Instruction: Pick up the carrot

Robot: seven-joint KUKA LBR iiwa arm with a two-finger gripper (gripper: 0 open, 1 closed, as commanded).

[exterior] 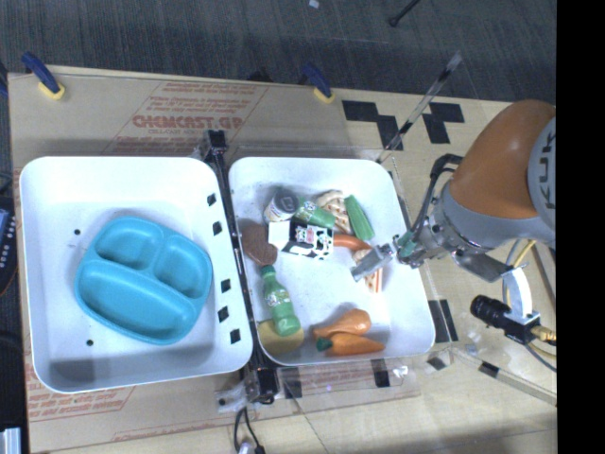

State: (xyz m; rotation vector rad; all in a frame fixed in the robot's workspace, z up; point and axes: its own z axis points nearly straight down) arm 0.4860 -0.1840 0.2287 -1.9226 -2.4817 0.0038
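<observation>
Carrot (357, 345): one, orange with a green end, lies along the near wall of the right bin (412, 303), at the 6 o'clock side of that bin. Just above it, touching or nearly so, sits one rounder orange piece (346, 323).

There are two white bins. The left bin (38, 253) holds one blue tray (144, 280) with three compartments. The right bin also holds one green bottle (277, 301), one brown lump (257, 242), one can (284, 203), one black-and-white block (310, 238), one green cucumber (358, 216), one beige piece (329, 199) and one thin orange piece (351, 243).

The bins rest on a tan board (189, 116) with red print. Two blue clamps (43, 75) grip its far edge, and dark carpet (236, 17) lies beyond.

One gripper (372, 266) hangs over the right bin's 3 o'clock side, near the thin orange piece. Whether it is wide or narrow cannot be told. The carrot lies at about 6 o'clock from the gripper, apart from it and not held.
</observation>
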